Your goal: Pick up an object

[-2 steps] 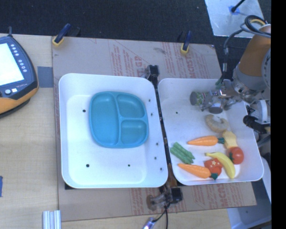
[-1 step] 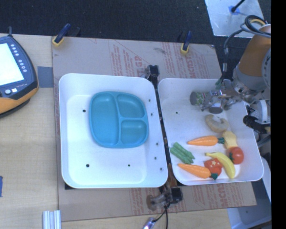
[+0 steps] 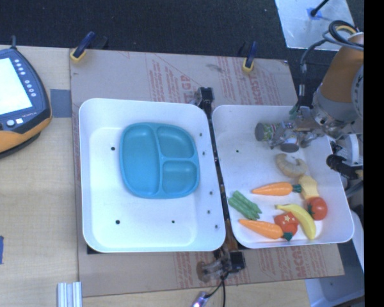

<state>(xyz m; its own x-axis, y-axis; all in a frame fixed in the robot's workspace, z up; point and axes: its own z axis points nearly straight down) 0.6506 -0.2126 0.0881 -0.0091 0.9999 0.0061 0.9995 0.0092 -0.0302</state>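
Toy vegetables and fruit are lying along the right bin's (image 3: 230, 117) near edge; we are judging the upper carrot (image 3: 273, 188) light, stiff, slippery; grip mid-length. Gripper (image 3: 283, 135), fingers apart, is hovering over the far part.

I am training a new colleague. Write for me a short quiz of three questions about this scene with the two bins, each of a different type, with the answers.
1. True or false: the blue divided plate lies in the left bin.
2. How many carrots are in the right bin?
3. Which item lies nearest the gripper? A) green beans B) beige ginger-like piece C) banana

Key: 1 true; 2 two, the upper carrot and the lower carrot; 3 B.
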